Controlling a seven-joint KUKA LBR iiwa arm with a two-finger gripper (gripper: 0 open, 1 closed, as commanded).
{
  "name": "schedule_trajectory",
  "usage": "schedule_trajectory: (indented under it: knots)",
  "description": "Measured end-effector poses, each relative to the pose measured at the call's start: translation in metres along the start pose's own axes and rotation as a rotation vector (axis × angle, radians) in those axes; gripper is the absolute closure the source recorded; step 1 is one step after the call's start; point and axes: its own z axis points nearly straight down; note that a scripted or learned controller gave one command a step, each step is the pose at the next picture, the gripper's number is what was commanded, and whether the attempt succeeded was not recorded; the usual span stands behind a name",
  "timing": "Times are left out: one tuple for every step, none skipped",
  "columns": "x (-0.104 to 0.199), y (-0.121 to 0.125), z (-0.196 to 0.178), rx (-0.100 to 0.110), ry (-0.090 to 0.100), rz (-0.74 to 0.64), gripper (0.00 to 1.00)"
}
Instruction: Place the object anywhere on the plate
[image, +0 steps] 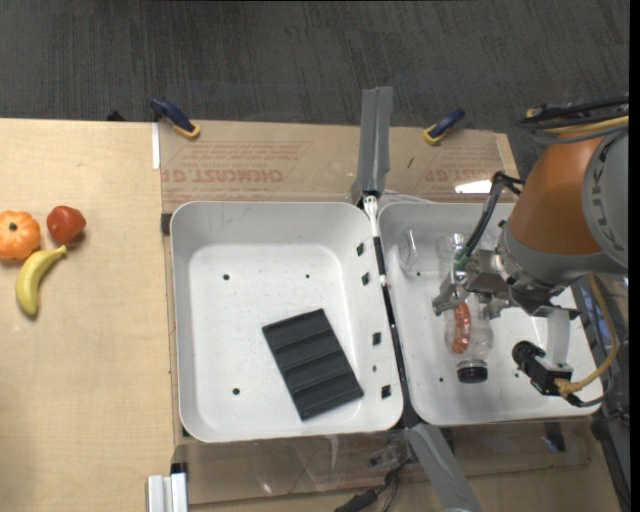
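Far to my left on the bare wooden counter (80, 400) lie three toy fruits close together: an orange one (17, 236), a red one (66, 224) just beside it, and a yellow banana (36, 279) below them, its tip near the red one.

Next comes a sheet of cardboard (250, 165) with red printing, held at its far edge by two blue and orange clamps, one at the left (175, 117) and one further right (443, 124).

The left bin (200, 330) rests on that cardboard. In it lies the dark ridged plate (312, 362), flat on the floor of the bin, turned at a slant and nearer the front wall than the back. Nothing is on it.

The right bin (425, 395) stands touching the left one. The clear plastic bottle (462, 335) lies in it on its side, with something reddish inside and its black cap (472, 373) towards the front. It is well apart from the plate, one bin over.

My gripper (468, 295) hangs over the bottle's far end, and my grey and orange arm (565, 215) reaches in above the bin's right part. Whether the gripper is wide, narrow or closed on the bottle, I cannot tell from this angle. A black cable fitting (535, 365) hangs near the bin's front right corner.
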Motion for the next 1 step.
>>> schedule_trajectory:
  knots:
    - [0.0164,-0.0243,0.0003,0.002,0.001,0.0,1.0]
